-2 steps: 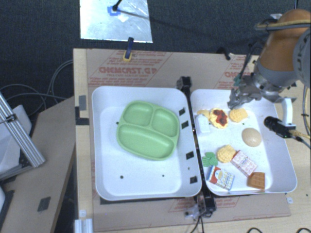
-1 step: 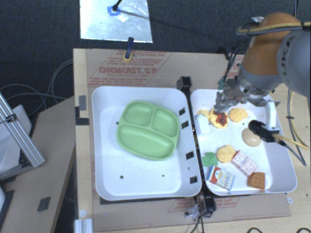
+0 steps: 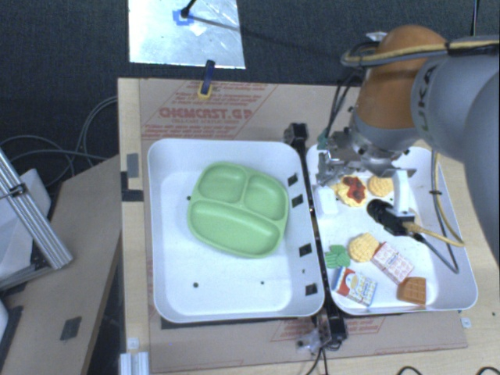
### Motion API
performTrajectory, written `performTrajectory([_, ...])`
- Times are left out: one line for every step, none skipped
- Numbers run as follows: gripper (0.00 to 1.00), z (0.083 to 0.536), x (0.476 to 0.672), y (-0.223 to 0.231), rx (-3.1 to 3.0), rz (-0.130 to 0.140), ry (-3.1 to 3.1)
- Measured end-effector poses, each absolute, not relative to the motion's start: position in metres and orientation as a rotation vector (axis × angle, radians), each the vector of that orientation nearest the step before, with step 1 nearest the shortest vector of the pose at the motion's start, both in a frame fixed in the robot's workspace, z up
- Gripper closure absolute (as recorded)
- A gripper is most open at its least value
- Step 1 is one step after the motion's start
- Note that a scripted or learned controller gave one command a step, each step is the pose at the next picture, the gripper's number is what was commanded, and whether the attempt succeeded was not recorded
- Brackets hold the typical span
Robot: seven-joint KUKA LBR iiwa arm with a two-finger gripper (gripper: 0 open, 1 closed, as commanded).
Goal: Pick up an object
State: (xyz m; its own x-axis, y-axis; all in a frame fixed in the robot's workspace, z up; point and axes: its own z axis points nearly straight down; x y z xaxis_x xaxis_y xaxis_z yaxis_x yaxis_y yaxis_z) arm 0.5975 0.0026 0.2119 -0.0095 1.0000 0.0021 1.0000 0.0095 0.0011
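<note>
Currently the claw [image 3: 337, 172] hangs low over the back of the right bin [image 3: 462, 286]; I cannot tell whether it is wide or narrow.
On the surface [image 3: 234, 112] I count two bins. The left bin [image 3: 158, 225] holds one green divided plate [image 3: 238, 209]. The right holds two round yellow biscuits [image 3: 363, 247], one red-and-yellow piece [image 3: 352, 191] just beside the claw, one pink packet [image 3: 392, 262], one red packet [image 3: 358, 286], one brown waffle square [image 3: 412, 290] and one green piece [image 3: 337, 255].
</note>
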Motion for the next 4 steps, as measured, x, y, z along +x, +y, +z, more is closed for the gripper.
performTrajectory([1.0, 0.221, 0.591, 0.045, -2.211, -0.003, -2.231])
performTrajectory([1.0, 0.214, 0.575, 0.084, -2.21, -0.001, -2.23])
performTrajectory([1.0, 0.215, 0.578, 0.082, -2.216, -0.002, -2.228])
performTrajectory([1.0, 0.215, 0.58, 0.078, -2.22, -0.002, -2.223])
